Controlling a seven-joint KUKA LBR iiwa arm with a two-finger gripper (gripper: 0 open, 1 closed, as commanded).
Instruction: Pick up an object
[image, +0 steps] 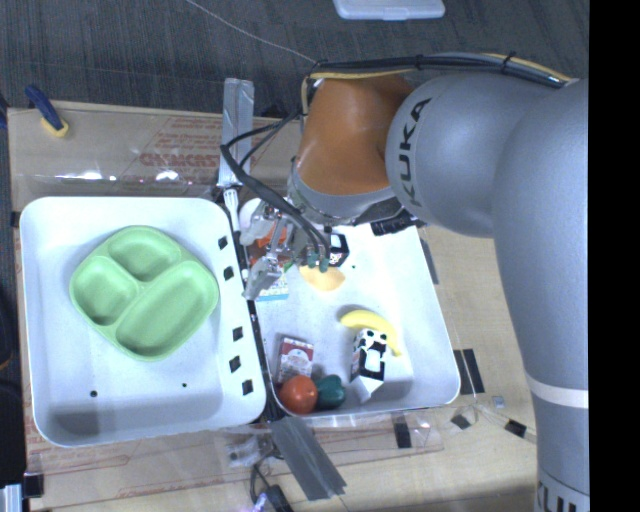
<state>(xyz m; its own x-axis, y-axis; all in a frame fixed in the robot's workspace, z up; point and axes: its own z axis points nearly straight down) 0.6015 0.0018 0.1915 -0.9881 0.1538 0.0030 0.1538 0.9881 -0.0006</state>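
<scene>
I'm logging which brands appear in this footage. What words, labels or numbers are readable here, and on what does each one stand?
"KUKA": on the grey arm, in dark letters running down its casing.
Reddish print on the cardboard behind the left bin: too faint to read.
Small red-and-white packet in the right bin: print too small to read.
Black-and-white carton: a pattern, no legible text.

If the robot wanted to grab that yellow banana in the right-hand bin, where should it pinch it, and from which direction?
Probably across the middle of the banana, coming straight down from above. It lies flat on the floor of the right bin as a thin curved shape, so its narrow width suits two fingers. The black-and-white carton sits close below it, so the fingers should close from the upper-left and lower-right sides, clear of the carton.
</scene>
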